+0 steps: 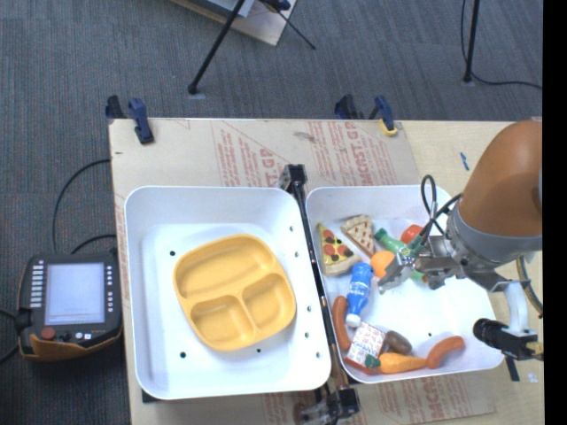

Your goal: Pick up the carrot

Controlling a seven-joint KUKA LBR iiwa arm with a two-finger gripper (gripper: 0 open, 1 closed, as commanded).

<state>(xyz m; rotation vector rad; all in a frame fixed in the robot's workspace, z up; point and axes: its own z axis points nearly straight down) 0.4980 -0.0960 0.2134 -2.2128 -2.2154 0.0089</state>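
Observation:
The carrot (403, 364), orange with a green top, lies flat along the front edge of the right bin (461, 299), between a small printed carton (365, 343) and a red-orange sausage (446, 350). My gripper (395, 269) hovers over the middle of that bin, well behind the carrot and apart from it. Its fingers look open and hold nothing. An orange round fruit (383, 262) sits right at the fingertips.
The right bin also holds a blue bottle (359, 290), a pizza slice (335, 248), a sandwich wedge (361, 231), a tomato (412, 234), a green bottle (387, 240), a second sausage (341, 321) and a brown piece (396, 341). A yellow divided tray (233, 290) lies in the left bin (151, 237).

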